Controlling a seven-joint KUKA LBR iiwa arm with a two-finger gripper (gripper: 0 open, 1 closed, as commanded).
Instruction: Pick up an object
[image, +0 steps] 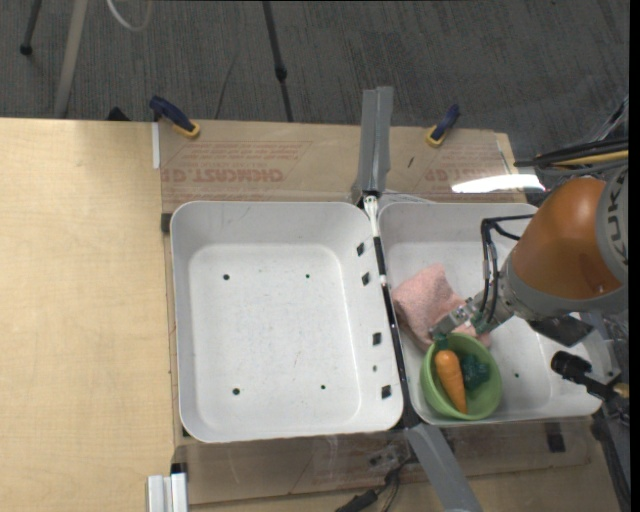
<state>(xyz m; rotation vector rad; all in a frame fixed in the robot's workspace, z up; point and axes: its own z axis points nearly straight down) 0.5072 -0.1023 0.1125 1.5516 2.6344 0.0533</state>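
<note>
**Objects in the right bin, gripper low among them**

Objects for picking were all in the right bin (530, 400). A pink cloth (425, 295) lay crumpled near the centre divider, at about 9 o'clock of that bin. A green bowl (462, 385) stood at about 7 o'clock, close to the front wall, and touched the lower edge of the cloth. Inside the bowl lay an orange carrot (451, 378), pointing toward the front, beside something small and dark green that I could not identify.

The arm (565, 245) reached in from 3 o'clock, and the gripper (466, 322) was low between the cloth and the rim of the bowl. Whether the tool was released or clenched I could not tell, because the tips were small and partly hidden; nothing was clearly seen between them.

In my judgement the step was the final approach. To do it well, the tool should choose one target: it could pinch a raised fold of the cloth, or come straight down over the carrot without pushing the bowl's rim. It should close only when well seated, then lift slowly.

The left bin (200, 300) took no part.
</note>
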